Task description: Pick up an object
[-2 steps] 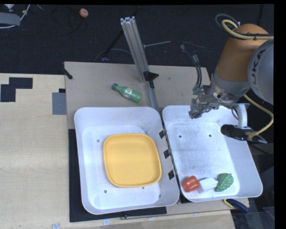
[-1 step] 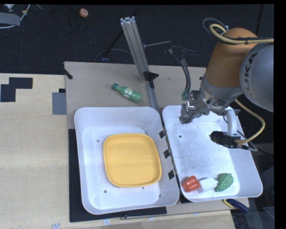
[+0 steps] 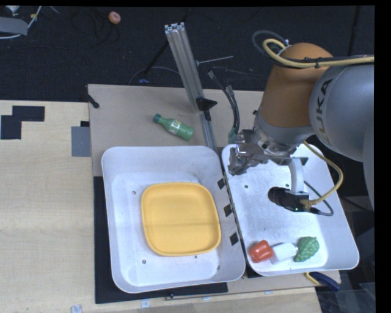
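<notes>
A small red object (image 3: 261, 250), a white block (image 3: 283, 252) and a knobbly green piece (image 3: 306, 248) lay in a row at the near edge of the right bin (image 3: 263, 220), the white block touching both its neighbours. No part of the robot was in contact with them.

In the left bin (image 3: 122, 183), a yellow square plate (image 3: 181, 218) with rounded corners lay flat near the middle, apart from the bin's walls. Small black clips (image 3: 228, 209) sat along the seam where the two bins met.

Farther back, the end effector (image 3: 239, 160) hung over the far left corner of the right bin, just beside that seam and well apart from the three small objects. Whether it was released or clenched could not be told from the slanted view, and nothing could be seen in its grasp. The grey arm (image 3: 342, 104), with its orange band (image 3: 296, 85) above the wrist, reached in from the right.

Beyond the left bin, a green bottle (image 3: 174, 126) lay on its side on the tabletop (image 3: 122, 113), outside both bins. An aluminium rail (image 3: 186, 67) rose at a slant behind it, and a small orange ball (image 3: 114, 16) sat on the dark floor at the far edge.
</notes>
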